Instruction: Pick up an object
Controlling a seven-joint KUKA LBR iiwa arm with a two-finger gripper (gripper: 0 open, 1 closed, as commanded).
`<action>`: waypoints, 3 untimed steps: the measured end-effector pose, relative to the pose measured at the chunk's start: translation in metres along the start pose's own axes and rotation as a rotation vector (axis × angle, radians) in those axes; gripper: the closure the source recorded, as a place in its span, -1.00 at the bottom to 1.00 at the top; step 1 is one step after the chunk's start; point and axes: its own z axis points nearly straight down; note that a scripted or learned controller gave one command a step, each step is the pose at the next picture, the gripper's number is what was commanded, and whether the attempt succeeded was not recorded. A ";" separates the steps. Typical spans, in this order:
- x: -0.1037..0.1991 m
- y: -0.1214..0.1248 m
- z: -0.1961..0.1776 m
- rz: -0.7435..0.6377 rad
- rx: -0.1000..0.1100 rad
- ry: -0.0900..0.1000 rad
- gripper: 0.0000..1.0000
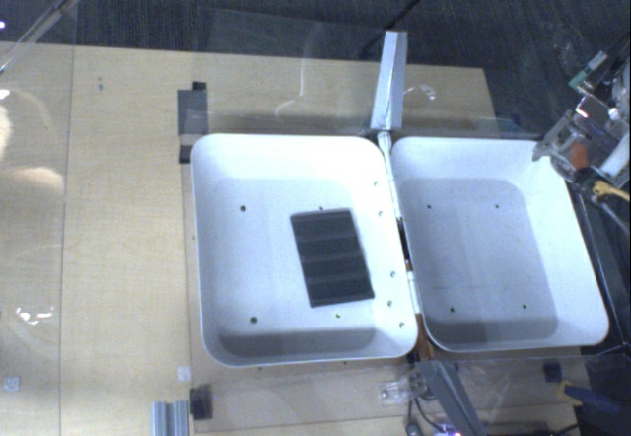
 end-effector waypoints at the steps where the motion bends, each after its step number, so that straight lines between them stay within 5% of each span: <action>1: 0.052 -0.083 0.115 0.288 0.007 -0.003 -1.00; 2: 0.018 -0.036 0.123 0.108 0.004 -0.001 -1.00; 3: 0.035 -0.039 0.060 -0.508 0.001 0.001 -1.00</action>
